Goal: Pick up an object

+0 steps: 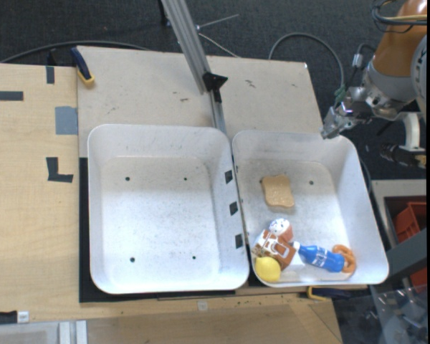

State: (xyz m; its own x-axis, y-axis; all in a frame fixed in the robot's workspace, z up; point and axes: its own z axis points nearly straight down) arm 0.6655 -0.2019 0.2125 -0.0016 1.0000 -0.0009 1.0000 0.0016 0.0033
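Observation:
The right bin [358, 185] holds a tan sponge-like block [278, 192] near its middle. Along its near edge lie a white and orange toy figure [276, 241], a yellow ball [268, 269], a blue bottle-like toy [319, 257] and an orange ring [345, 257]. My gripper [334, 125] hangs above the far right corner of this bin, well away from all the objects. Nothing shows between its fingers.
The left bin [100, 192] stands beside the right one. A slanted metal bar [193, 49] runs from the top down to the wall between the bins. Cables [301, 41] loop behind the right bin. A yellow and blue clamp [83, 67] lies at the back left.

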